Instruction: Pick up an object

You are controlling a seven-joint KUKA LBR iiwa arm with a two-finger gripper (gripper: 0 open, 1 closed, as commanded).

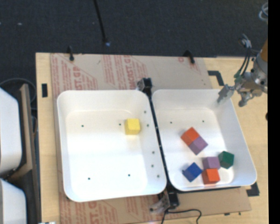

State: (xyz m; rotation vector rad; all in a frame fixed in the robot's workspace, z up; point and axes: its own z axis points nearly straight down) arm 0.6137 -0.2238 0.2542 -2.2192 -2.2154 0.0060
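Observation:
My gripper (233, 97) hangs at the far right, over the back right corner of the right bin (186, 93), open with nothing between its fingers. In that bin lie an orange cube (190, 135) touching a purple cube (199, 145), and near the front a green cube (227, 159), a second purple cube (211, 162), a blue cube (192, 171) and a second orange cube (211, 176). The left bin (60, 107) holds a single yellow cube (132, 126). All cubes lie well away from the gripper.
Both bins rest on a cardboard sheet (107, 71) on the wooden bench. A black clip (145, 84) sits at the back where the bins meet. White containers (4, 125) stand at the left edge. A dark rod (99, 17) crosses the floor behind.

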